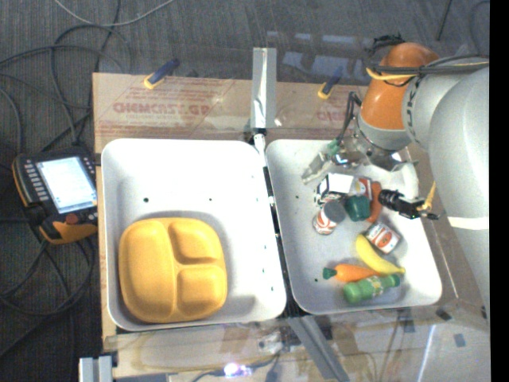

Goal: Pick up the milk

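arm: grey, orange band above the wrist, reached in from the right over the far part of the right bin.
jaws: low over the right bin's far left part, just above the milk; whether open or closed could not be told.
milk: small white carton, lay in the right bin's upper middle, directly under the jaws; print too small to read.
right bin: white, also held a red-and-white can, a dark green item, a second labelled can, a banana, a carrot, a green bottle; labels unreadable.
left bin: white, held a yellow divided tray.
tabletop: brown board with faint red lettering, not legible.
pendant: lit screen, on the floor at left.
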`<state>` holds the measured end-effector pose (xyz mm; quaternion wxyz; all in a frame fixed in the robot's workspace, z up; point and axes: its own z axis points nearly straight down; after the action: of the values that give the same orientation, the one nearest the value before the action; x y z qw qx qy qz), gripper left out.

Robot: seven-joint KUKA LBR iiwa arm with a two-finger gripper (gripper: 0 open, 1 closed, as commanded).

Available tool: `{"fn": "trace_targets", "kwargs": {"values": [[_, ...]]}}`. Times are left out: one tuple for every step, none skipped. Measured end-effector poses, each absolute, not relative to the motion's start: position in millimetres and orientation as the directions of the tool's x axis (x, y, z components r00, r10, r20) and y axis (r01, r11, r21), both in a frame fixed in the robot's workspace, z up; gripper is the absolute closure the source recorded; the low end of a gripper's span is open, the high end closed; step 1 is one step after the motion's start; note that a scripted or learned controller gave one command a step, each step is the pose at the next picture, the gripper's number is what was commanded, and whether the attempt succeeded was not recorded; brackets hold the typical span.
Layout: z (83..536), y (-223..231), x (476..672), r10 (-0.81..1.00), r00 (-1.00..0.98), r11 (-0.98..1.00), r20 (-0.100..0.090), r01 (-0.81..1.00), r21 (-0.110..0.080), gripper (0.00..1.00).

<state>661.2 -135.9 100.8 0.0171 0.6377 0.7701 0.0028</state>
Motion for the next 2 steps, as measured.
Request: {"fn": "trace_targets", "kwargs": {"values": [[88.8, -130.5, 669.6, 0.960, -0.278, 0.278, -0.008, 0.961, 0.001, 0.00], [88.8, -130.5, 669.6, 0.960, -0.278, 0.278, -0.008, 0.961, 0.001, 0.00]]}}
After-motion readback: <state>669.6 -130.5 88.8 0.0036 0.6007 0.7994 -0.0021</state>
